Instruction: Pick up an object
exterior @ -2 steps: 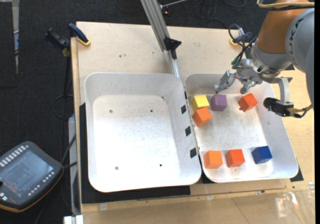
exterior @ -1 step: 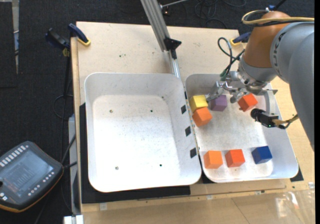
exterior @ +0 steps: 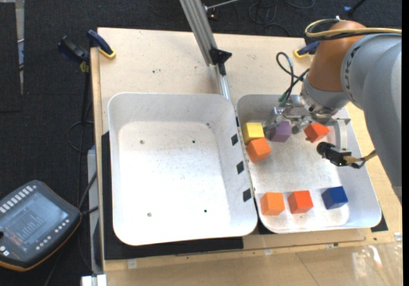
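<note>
Gripper low over the right bin's far end, beside the purple block.
I cannot tell its state. The purple block is a matte cube, no long axis, corner turned near; yellow block just left.

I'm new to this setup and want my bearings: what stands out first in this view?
The grey arm with its orange band reaches in from the right, its gripper low over the right bin. Bright blocks dot that bin: a yellow block, a purple block by the gripper, and a blue block near the front edge. The left bin lies beside it.
</note>
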`<state>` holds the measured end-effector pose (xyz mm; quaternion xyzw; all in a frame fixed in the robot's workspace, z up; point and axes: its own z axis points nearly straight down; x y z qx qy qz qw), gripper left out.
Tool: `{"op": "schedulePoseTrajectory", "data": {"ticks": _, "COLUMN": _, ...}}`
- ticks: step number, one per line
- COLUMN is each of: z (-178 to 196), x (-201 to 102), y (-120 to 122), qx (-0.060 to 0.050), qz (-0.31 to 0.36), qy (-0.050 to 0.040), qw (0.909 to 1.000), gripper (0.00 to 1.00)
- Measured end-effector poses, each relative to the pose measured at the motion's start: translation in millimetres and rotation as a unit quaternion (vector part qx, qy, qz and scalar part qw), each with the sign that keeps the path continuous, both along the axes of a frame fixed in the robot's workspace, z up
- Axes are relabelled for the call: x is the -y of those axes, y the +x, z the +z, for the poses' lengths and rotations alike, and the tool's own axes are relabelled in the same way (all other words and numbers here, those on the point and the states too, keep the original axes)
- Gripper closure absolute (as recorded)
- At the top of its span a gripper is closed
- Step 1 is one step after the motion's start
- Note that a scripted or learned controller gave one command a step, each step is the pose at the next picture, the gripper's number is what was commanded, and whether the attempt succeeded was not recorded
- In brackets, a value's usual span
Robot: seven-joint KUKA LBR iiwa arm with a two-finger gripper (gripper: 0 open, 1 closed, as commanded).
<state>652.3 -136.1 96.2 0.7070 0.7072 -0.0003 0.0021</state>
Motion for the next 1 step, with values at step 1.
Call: {"op": "schedulePoseTrajectory", "data": {"ticks": 1, "z": 9.0, "x": -0.3, "y": -0.6, "qx": -0.001, "qz": -0.001, "qy": 0.0006, "qw": 1.0, "gripper": 1.0}}
